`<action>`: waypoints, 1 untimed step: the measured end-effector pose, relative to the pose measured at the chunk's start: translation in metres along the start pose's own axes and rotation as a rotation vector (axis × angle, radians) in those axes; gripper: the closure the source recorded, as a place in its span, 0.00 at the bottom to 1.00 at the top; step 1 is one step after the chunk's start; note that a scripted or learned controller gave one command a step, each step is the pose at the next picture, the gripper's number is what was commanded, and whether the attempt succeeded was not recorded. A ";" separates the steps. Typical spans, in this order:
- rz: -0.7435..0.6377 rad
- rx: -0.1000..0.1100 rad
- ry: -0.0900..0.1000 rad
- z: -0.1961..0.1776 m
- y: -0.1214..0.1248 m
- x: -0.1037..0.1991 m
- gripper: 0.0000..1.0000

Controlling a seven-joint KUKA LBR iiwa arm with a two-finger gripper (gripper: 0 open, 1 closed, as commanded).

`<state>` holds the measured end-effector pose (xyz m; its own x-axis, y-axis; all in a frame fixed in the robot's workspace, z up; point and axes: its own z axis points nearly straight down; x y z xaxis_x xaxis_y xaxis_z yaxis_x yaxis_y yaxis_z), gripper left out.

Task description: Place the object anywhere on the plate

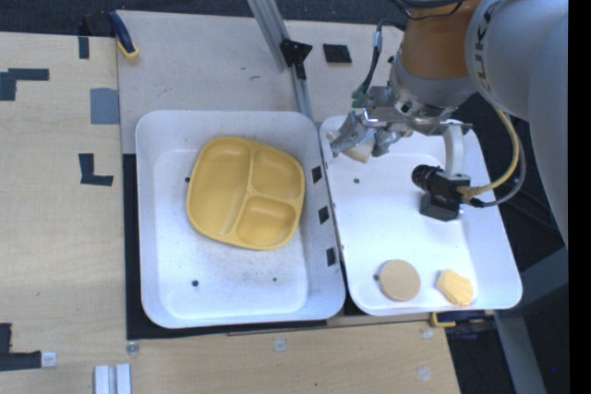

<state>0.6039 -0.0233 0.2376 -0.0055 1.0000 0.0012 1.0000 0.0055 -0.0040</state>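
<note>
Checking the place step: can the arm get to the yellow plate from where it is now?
Probably yes. The yellow plate lies bare in the left bin, with nothing above it. The hand hovers over the right bin's upper-left corner, just across the divider. Whether the pale bit at its tip is gripped is unclear.

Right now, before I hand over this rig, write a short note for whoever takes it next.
Gripper: at the far left corner of the right bin, with a small tan piece at its tip; whether it is gripped cannot be told.
Plate: yellow, divided, in the left bin, nothing on it.
Also in the right bin: round cookie and yellow chunk at the near edge.
Done: nothing placed yet.
Left: carry an object over the divider and set it on the plate.
</note>
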 end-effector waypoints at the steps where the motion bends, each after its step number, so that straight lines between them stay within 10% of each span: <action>1: -0.002 -0.001 0.001 -0.004 -0.016 0.058 1.00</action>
<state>0.5875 0.0347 0.2420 -0.0072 1.0000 0.0018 1.0000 0.0072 -0.0033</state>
